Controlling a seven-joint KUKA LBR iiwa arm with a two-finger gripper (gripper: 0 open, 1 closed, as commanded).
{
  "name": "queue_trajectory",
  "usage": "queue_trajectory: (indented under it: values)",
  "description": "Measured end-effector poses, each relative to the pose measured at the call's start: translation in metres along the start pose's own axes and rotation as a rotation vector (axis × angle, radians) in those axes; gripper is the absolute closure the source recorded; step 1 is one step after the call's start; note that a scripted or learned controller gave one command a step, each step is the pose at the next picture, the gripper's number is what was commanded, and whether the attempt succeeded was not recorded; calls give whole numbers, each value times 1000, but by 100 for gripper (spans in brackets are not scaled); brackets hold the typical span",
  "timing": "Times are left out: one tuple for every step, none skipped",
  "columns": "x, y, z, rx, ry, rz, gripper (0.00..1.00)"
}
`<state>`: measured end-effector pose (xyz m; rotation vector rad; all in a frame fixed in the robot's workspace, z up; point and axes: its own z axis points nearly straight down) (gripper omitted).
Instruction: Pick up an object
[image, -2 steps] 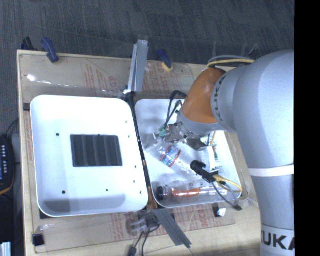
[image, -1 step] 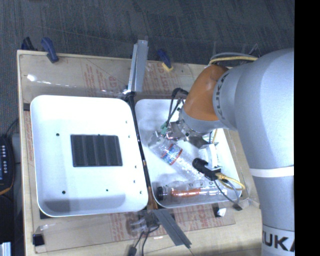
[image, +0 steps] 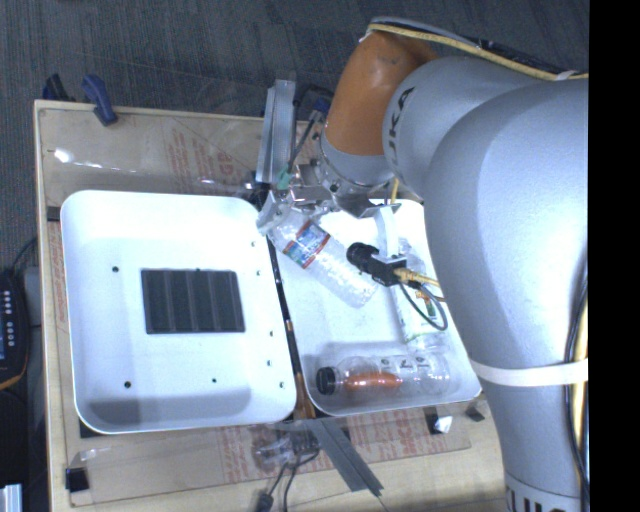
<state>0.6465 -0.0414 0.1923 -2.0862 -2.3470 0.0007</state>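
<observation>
Reaches in from the right: a bulky grey arm (image: 500, 200) with an orange band (image: 365, 80) above the wrist, covering much of the right bin (image: 320, 330). Ends in the tool (image: 283, 205), low over that bin's far left corner, right by the wall next to the left bin (image: 90, 300). Opening of the tool: impossible to tell, wide or narrow, amid glare and tangled parts. Just beside the tool, a clear bottle with a blue and red label (image: 318, 252). Lies slantwise on the white floor, upper end toward the tool, lower end toward the bin's middle. Cannot tell whether touched by the tool or merely near it; not visibly gripped. Along the near wall of the same bin, a second clear bottle (image: 385, 379) on its side, black cap pointing left, something orange inside. Sits well apart from the tool and from the labelled bottle. In the left bin, a dark ribbed panel (image: 193, 300), flat and near the middle, with bare white floor all around. Under both bins, a pale wooden worktop (image: 150, 455) with faint red print. At its far left corner, two blue clamps (image: 98, 100). Near the front edge, between the bins, a grey metal strip (image: 345, 462) at a slant.
</observation>
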Motion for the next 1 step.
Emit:
queue_trajectory:
  values:
    - [47, 9, 1, 2, 0, -163, 100]
